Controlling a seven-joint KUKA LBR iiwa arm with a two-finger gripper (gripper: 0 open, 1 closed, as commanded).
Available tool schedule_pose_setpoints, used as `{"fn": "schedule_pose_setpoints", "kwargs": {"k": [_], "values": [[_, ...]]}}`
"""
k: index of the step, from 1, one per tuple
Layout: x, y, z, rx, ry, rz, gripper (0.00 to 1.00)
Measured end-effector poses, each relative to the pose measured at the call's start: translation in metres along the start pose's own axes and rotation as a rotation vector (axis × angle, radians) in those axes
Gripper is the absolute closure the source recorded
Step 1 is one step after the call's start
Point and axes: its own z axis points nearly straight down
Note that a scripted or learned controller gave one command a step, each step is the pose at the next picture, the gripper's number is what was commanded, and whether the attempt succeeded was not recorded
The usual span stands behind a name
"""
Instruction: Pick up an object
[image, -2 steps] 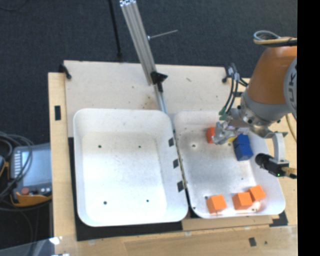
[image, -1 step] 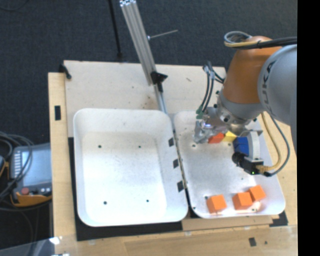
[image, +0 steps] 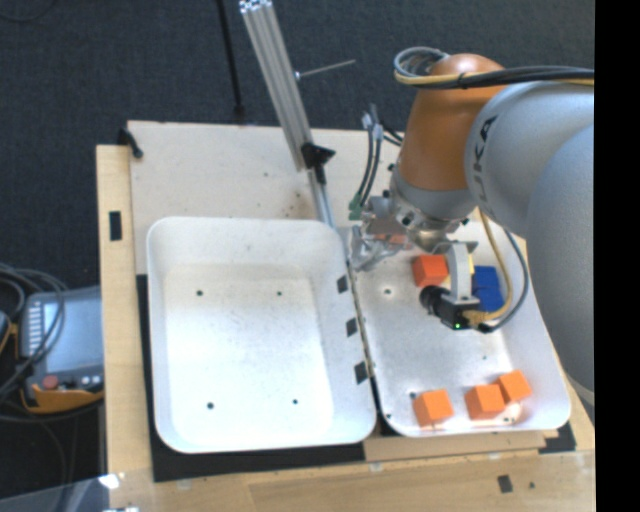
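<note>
Your arm (image: 500, 130) reaches over the right bin (image: 400, 330), with the hand (image: 378, 240) low at its upper-left corner, near the divide between bins. Whether it is released or clenched you cannot tell. An orange block (image: 431, 269) and a blue block (image: 487, 285) lie just beside the wrist. Three more orange blocks (image: 434, 406) sit along the near edge, well apart from it. The left bin (image: 160, 250) rests alongside on the desk (image: 200, 150).
</note>
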Motion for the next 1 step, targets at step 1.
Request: {"fn": "schedule_pose_setpoints", "kwargs": {"k": [1], "values": [[0.0403, 0.0142, 0.0049, 0.000, -0.001, 0.001, 1.00]]}}
